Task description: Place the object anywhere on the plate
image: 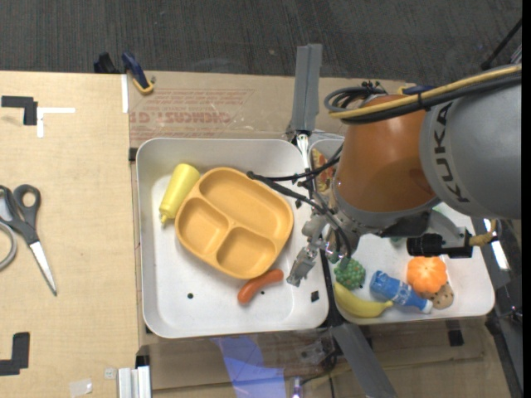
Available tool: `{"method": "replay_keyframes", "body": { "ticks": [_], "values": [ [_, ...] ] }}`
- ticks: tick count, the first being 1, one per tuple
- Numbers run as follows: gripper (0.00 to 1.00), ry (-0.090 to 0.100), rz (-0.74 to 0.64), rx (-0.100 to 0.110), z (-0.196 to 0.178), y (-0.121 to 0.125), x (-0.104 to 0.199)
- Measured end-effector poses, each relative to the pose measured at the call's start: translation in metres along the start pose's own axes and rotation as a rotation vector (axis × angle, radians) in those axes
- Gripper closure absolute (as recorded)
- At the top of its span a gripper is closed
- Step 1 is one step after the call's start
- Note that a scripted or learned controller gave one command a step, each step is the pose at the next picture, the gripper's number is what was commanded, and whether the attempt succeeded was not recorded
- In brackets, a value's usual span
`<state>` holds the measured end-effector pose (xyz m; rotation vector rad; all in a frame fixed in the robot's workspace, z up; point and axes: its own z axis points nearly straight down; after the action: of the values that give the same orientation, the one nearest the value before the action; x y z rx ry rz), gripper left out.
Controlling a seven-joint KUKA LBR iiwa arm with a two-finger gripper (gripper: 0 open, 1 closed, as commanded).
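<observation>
An orange-yellow divided plate (234, 220) lies in the middle of the left bin (166, 305). A red sausage (260, 286) rests on the bin floor just off the plate's near right corner. A yellow bottle-shaped toy (177, 191) leans against the plate's left edge. My gripper (305, 251) hangs over the right side of the left bin, just right of the plate and above and to the right of the sausage. Its fingers (299, 268) stand open with nothing between them. The orange-banded wrist (382, 164) hides part of the right bin.
The right bin (473, 305) holds a green broccoli toy (350, 273), a banana (362, 304), a blue bottle (398, 291), an orange (427, 274) and a cookie (444, 297). Scissors (29, 230) lie on the bench at far left. The wall between the bins runs beneath my gripper.
</observation>
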<state>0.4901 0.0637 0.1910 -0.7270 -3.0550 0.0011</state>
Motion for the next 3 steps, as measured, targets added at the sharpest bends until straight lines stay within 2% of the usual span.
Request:
{"method": "replay_keyframes", "body": {
  "ticks": [1,2,3],
  "values": [
    [1.0,-0.001,0.004,-0.001,-0.009,0.0,-0.002],
    [1.0,-0.003,-0.069,-0.001,-0.089,0.075,-0.024],
    [1.0,-0.005,-0.559,-0.002,-0.125,0.064,-0.051]
  ]
}}
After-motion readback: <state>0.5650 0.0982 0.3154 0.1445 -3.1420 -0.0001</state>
